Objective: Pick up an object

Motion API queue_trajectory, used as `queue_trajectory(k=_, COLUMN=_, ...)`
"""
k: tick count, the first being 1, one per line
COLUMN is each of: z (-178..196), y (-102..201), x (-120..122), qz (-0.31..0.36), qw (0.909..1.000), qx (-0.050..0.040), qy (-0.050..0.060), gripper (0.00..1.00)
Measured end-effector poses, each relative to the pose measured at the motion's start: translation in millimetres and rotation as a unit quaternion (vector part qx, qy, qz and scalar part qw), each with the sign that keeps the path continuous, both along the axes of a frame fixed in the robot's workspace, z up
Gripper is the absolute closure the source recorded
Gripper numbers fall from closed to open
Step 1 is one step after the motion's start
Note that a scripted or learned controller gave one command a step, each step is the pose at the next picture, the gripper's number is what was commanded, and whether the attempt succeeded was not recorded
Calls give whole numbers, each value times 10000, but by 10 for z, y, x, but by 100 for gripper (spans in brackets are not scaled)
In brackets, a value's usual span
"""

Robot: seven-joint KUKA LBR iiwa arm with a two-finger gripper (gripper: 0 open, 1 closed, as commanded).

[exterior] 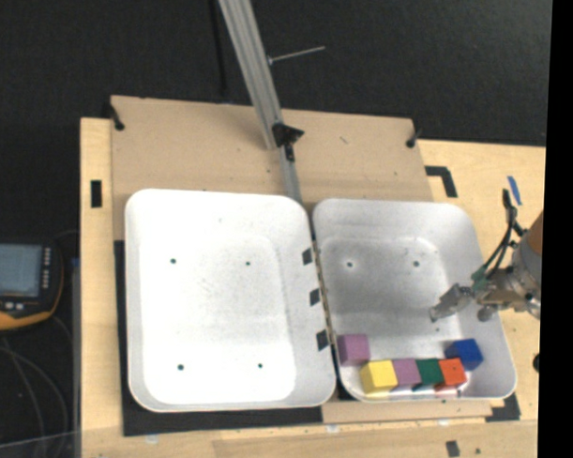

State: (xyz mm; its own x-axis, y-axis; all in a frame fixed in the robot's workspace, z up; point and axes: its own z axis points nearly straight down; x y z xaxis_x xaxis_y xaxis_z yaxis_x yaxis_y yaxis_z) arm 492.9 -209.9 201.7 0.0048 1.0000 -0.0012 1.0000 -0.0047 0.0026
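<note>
Blocks sit along the near edge of the right bin (399, 227). The blue block (465, 351) looks small, hard and light. Grab its flat sides. The gripper (467, 300) hangs above it; I cannot tell its jaws.

Robot arm at the right edge of the camera view. The gripper (462, 305) is a small grey metal assembly with thin, pale grey parts. Dark cables, one greenish, loop up from the wrist. A blue marking sits above them. A brownish-orange patch shows at the wrist's edge.
</note>
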Motion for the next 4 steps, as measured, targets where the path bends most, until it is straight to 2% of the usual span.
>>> queue_trajectory(k=1, z=110, y=-18, x=7, qz=-12, qw=10000, qx=-13, qy=-21, gripper=100)
queue_trajectory(k=2, z=763, y=1073, x=-67, qz=78, qw=10000, qx=9, qy=-23, gripper=100)
queue_trajectory(k=3, z=224, y=1737, x=-86, qz=66, qw=10000, qx=17, qy=27, gripper=100)
queue_trajectory(k=4, z=385, y=2444, x=-83, qz=73, qw=10000, qx=20, qy=3, gripper=100)
